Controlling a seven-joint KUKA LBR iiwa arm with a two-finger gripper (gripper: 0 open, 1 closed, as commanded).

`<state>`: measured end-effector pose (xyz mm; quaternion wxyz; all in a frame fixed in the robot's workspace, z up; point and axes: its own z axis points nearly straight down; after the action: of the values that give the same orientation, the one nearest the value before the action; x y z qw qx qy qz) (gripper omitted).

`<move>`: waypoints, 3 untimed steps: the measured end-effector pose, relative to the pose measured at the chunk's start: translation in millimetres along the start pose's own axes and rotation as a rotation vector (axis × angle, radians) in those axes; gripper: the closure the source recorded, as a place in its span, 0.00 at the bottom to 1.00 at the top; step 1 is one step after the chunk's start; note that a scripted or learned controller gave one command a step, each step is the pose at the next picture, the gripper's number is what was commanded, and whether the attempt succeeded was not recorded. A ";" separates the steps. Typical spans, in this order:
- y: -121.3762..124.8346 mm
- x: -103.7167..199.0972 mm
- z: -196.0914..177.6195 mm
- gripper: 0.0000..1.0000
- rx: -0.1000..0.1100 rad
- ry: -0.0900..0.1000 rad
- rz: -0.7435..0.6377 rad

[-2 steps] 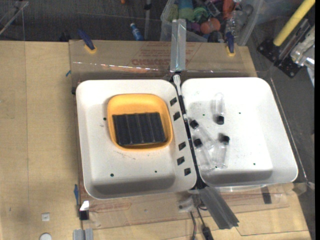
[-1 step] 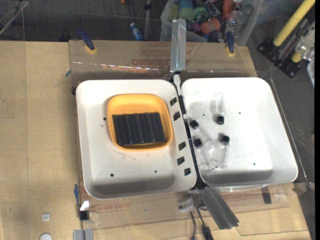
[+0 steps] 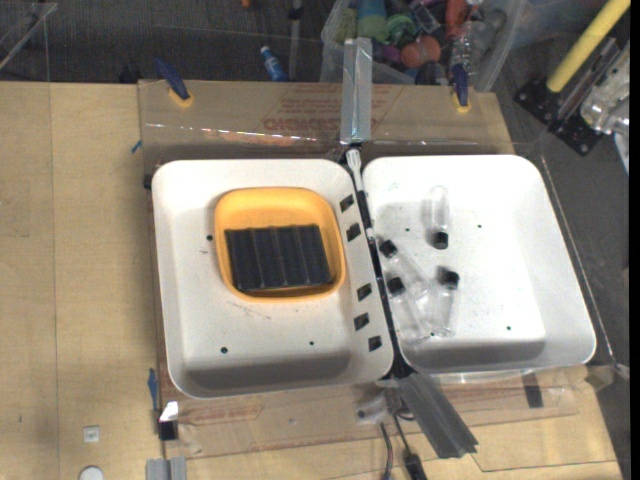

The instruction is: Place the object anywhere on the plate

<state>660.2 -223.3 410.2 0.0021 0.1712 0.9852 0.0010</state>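
**Desk:** What's on your feed, left to right?

**Me:** Bare tan worktop point(image 3: 60, 268) first, then the left bin point(image 3: 185, 268). An orange plate point(image 3: 280, 200) lies flat in that bin, nearer its back wall than its front. On the plate I see the object point(image 3: 278, 256), a dark ribbed slab. It lies flat and fills most of the plate's well, with orange rim showing on all sides.

**Desk:** So the object is on the plate?

**Me:** Yes. It rests wholly inside the rim and touches nothing else that I can make out.

**Desk:** And the jaws?

**Me:** I cannot tell how they stand, open or closed, or whether they hold anything. For the same reason I can't place things against them, so I'm placing things against the bins.

**Desk:** Carry on rightward.

**Me:** Black tabs point(image 3: 360, 258) run in a row down the seam where the two bins meet. The right bin point(image 3: 520, 228) holds a scatter of small clear pieces with black ends, all in its left half. One is up near the middle point(image 3: 438, 213), one lower point(image 3: 447, 279), and two lie just beside the seam point(image 3: 386, 248). They're too small and glassy for me to name.

**Desk:** Anything behind?

**Me:** Two blue clamps point(image 3: 178, 88) sit on the back edge. A clear tub of coloured toys point(image 3: 420, 8) stands beyond it, and a yellow bar point(image 3: 595, 23) slants across the far right corner.
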 end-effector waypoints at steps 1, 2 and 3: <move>1.6 3.4 -26.9 1.00 0.001 -0.006 -0.077; 3.9 -0.2 -12.7 1.00 0.001 0.000 -0.179; 3.8 -0.9 -2.6 1.00 0.000 0.001 -0.307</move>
<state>662.4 -220.0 412.8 0.0019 0.0187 0.9998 0.0005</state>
